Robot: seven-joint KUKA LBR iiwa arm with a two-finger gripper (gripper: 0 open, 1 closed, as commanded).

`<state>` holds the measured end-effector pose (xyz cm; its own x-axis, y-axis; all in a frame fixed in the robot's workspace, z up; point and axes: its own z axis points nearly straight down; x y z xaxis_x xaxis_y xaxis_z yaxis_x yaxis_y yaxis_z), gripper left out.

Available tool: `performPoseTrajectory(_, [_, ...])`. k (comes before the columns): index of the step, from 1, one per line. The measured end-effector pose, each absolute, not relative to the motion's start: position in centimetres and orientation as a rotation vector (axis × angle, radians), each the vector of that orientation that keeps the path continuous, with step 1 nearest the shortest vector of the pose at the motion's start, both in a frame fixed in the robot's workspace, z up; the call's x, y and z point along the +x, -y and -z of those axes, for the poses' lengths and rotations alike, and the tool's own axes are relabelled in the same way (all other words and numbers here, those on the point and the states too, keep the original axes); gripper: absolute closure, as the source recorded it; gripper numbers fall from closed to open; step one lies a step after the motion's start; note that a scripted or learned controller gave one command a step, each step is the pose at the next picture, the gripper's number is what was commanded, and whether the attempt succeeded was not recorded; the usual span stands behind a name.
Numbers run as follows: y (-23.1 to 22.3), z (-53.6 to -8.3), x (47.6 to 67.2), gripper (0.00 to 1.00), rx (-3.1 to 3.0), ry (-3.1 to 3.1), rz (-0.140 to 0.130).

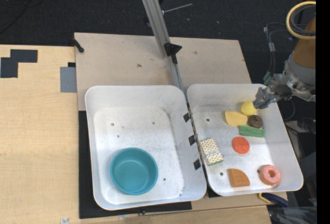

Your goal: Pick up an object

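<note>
My gripper hangs over the far right part of the right bin, just above and right of a small yellow ball. Nothing shows between its tips. Below the ball lie a yellow wedge, a brown round piece and a green stick. Further toward the front are a red-orange disc, a checkered block, a tan toast-like slab and a pink doughnut.
The left bin holds a teal bowl near its front. A metal rail slants down to the divider between the bins. The arm's orange band rises at the right edge.
</note>
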<state>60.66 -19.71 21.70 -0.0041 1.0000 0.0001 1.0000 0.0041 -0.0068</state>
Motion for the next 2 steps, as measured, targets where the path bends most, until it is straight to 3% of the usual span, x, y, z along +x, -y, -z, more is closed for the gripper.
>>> performPoseTrajectory(1, [19.7, -21.7, 60.7, 0.0, -2.213, 2.222, -0.007])
performPoseTrajectory(2, [19.1, -16.9, 60.4, 0.0, -2.21, 2.221, -0.01])
